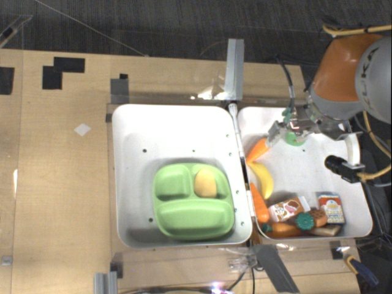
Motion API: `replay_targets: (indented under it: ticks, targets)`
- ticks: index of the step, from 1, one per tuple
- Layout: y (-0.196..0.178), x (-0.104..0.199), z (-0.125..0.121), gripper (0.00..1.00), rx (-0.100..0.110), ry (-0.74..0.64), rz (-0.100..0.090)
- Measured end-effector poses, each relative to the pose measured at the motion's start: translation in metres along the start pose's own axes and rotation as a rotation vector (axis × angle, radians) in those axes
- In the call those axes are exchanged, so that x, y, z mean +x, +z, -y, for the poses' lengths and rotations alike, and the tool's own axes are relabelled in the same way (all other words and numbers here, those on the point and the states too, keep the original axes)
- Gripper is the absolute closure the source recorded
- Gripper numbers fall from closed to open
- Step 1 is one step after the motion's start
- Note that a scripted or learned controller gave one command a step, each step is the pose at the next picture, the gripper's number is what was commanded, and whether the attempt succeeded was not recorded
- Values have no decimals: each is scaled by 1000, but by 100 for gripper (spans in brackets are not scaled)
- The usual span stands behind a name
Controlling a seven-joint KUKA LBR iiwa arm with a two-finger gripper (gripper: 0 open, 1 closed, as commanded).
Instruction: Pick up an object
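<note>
You are looking down on two shallow white bins sitting side by side on a tan wooden bench.

Left bin: a light-green sectioned plastic tray is carrying a yellow lemon-like fruit in its upper right compartment.

Right bin: a yellow banana, orange carrot-shaped pieces and small printed cartons are lying along its near and left sides.

The grey arm's gripper is hanging over the right bin's far part.

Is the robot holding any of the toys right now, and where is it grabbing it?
I can't tell. The tool is over the right bin, near a carrot, but nothing shows between its tips.
</note>
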State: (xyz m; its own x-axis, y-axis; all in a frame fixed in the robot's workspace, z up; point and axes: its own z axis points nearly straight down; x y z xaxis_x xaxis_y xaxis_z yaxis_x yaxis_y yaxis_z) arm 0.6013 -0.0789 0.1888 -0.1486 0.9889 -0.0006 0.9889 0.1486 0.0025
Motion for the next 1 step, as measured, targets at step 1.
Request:
replay_targets:
  ticks: [1]
  targets:
    - [90, -22, 11, 0, -1, -74, 0]
